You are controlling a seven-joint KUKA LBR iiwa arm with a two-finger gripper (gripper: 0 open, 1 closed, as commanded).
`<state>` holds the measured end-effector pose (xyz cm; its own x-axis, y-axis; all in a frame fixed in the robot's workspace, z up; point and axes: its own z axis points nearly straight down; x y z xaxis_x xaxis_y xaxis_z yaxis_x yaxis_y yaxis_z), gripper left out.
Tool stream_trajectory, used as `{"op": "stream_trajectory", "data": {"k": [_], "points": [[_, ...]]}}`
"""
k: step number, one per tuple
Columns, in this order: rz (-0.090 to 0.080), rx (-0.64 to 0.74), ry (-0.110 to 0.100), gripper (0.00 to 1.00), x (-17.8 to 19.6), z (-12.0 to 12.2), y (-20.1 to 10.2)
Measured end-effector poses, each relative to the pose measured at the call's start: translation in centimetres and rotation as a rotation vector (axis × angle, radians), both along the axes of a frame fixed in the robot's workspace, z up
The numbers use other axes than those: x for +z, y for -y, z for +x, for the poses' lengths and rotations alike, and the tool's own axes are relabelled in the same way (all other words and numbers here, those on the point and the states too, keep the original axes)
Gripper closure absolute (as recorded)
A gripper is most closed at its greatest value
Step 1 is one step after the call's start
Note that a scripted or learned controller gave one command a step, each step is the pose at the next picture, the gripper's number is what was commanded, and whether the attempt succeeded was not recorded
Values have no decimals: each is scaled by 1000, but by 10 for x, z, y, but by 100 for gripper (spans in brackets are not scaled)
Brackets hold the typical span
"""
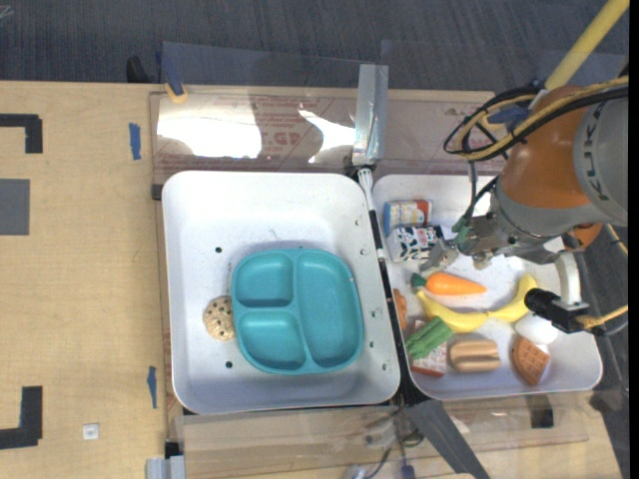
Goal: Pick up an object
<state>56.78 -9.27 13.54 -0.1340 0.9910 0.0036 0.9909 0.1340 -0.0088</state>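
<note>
Gripper [451,250]: low in the right bin [589,362], just above the carrot [455,285] and beside the milk carton [414,240]; grip state cannot be told. Banana [479,314] lies just below the carrot.

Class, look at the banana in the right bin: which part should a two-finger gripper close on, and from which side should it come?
Probably the banana's curved middle, from above, fingers closing across its narrow width. It lies flat and long, with the carrot close above it and the bun just below, so its ends look more crowded.

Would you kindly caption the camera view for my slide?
KUKA arm's gripper hovers over toy food in the right bin; teal tray fills the left.
</note>
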Motion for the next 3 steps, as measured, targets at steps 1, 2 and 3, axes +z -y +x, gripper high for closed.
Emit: {"op": "stream_trajectory", "data": {"k": [1, 2, 3], "points": [[-2, -23, 15, 0, -48, -18, 15], [-4, -26, 22, 100, -36, -17, 16], [0, -6, 18, 100, 53, 51, -65]]}}
